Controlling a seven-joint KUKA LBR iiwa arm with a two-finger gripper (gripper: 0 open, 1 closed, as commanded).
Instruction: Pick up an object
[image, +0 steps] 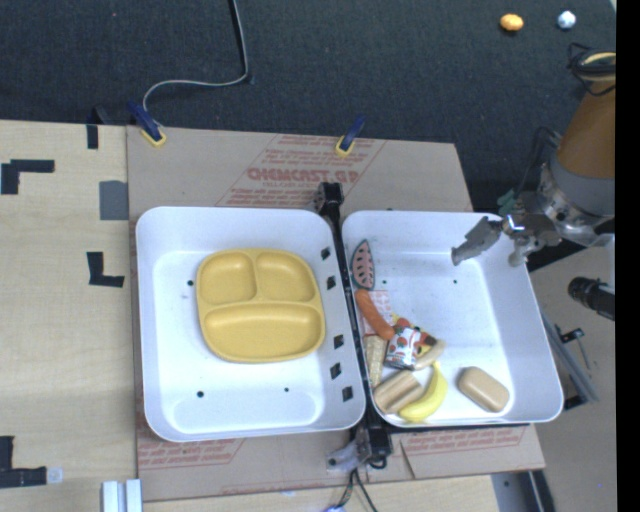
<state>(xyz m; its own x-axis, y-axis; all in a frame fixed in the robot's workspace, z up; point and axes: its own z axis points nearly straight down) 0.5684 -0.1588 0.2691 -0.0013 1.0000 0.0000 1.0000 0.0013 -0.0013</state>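
Two shallow white bins sit side by side on a cardboard sheet (290, 165) clamped to the bench, the left bin (165, 300) touching the right bin (520, 330) along a black central join. The left bin holds a yellow divided plate (262, 305), lying flat in the middle of its floor with bare white around it. In the right bin the objects crowd toward the near left part: a watermelon slice (362, 265) lies against the left wall at the far end, an orange carrot (374, 314) runs just nearer than it, and nearer still a small red and white packet (404, 346) rests on a heap that includes a hot dog bun (393, 385) and a yellow banana (428, 397), all touching or overlapping. A tan bread roll (483, 389) lies apart from the heap, near the bin's near right corner. The far and right parts of this bin's floor are bare. The arm enters from the right, its orange band above the bin's far right rim, and the gripper (492, 240) hangs over the far right part of the right bin, well apart from the heap. Its two fingers stand spread with nothing between them. No object lies directly beneath it, and the pile crowds the carrot and packet from the near side.
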